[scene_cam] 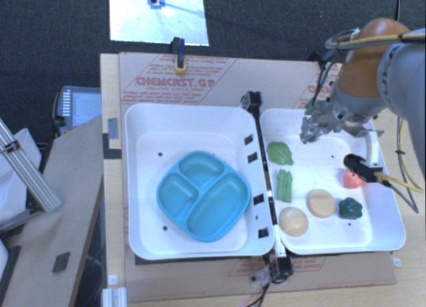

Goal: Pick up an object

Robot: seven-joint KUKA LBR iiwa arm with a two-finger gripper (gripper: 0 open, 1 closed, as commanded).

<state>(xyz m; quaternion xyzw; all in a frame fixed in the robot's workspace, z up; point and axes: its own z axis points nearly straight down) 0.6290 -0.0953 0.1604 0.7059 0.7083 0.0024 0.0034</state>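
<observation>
the arm (401, 76) reaches in from the right, its grey body crossing the far right corner of the right bin (394, 231). the orange band (374, 34) sits high, above the wrist, and from there the wrist bends down and leftward so that the tool (310, 132) points down into the bin's far left part. the tool hangs just above the white floor, near the far wall. i cannot tell how far it is open, since its tip is small and blurred, and nothing is seen in its grasp.

the things to pick all lie in the right bin. a pale green leaf (279, 152) lies nearest the tool, just to the near left of it and apart from it. a green pod (284, 185) lies just in front of the leaf, along the bin's left wall. a tan disc (321, 203) and a tan ball (293, 221) sit close together toward the near side. a dark green piece (350, 208) lies right of the disc, and a pink piece (351, 180) lies just beyond it, partly hidden.

the left bin (143, 166) holds a blue plate (202, 196) with three sections, lying flat. both bins rest side by side on the bench (110, 99).
</observation>
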